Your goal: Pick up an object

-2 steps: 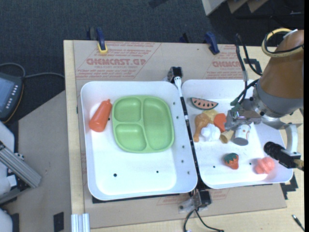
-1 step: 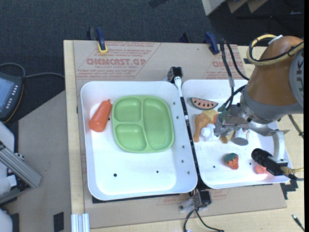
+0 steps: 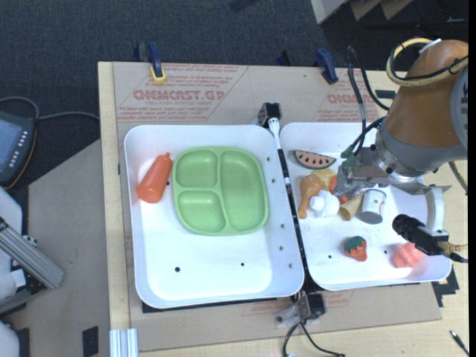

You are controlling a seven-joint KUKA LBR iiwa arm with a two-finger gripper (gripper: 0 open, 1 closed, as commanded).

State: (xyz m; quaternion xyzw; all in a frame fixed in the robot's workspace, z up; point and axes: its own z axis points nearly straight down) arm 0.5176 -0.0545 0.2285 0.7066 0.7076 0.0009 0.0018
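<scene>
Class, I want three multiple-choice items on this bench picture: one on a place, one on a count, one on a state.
1. Where does the orange bottle lie?
A. left bin
B. right bin
C. on the tray

2. How many compartments has the green tray?
A. two
B. three
C. five

3. How does the strawberry stand to the gripper?
A. clamped in it
B. apart on the bin floor
C. hanging from it

Answers: 1 A, it rests beside the tray in the left bin. 2 B, two ridges split it in three. 3 B, it sits alone in the right bin.
</scene>
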